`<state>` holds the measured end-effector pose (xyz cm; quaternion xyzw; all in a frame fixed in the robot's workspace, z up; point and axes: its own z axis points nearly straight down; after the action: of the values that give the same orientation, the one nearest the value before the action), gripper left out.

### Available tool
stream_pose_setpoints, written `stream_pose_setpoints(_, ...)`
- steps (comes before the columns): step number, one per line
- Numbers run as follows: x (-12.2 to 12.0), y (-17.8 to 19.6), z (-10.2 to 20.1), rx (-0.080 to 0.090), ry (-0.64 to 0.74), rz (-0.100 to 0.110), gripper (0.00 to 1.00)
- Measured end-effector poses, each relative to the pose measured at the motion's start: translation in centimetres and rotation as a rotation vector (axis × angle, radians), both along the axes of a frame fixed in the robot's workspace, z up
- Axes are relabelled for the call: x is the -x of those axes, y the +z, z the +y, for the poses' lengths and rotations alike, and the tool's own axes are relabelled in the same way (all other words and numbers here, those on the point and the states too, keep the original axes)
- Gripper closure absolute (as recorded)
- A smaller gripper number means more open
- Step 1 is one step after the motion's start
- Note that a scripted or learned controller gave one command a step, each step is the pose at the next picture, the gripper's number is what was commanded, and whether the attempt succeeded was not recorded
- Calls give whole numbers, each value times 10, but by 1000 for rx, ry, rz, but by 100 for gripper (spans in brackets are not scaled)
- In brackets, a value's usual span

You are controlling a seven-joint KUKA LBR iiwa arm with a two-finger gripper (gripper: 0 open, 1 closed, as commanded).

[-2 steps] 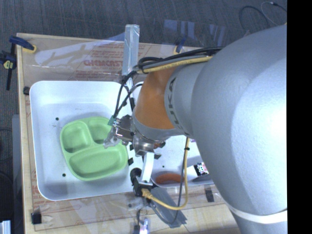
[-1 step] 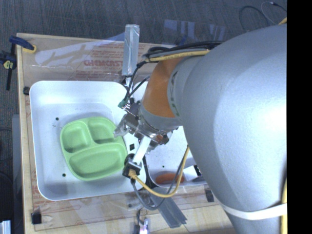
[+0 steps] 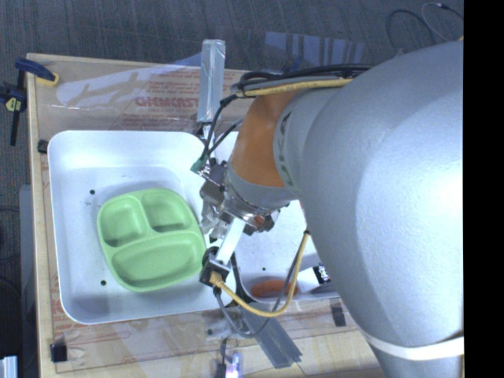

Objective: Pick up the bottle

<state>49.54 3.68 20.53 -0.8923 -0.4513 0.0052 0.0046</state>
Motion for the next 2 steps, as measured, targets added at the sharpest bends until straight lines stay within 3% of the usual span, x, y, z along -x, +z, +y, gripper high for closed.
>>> stream_pose_setpoints(1, -72, -15, 15, 6, -400, -4, 100)
stream_pose_setpoints(2, -116, 76, 16, 6, -533, -6, 100)
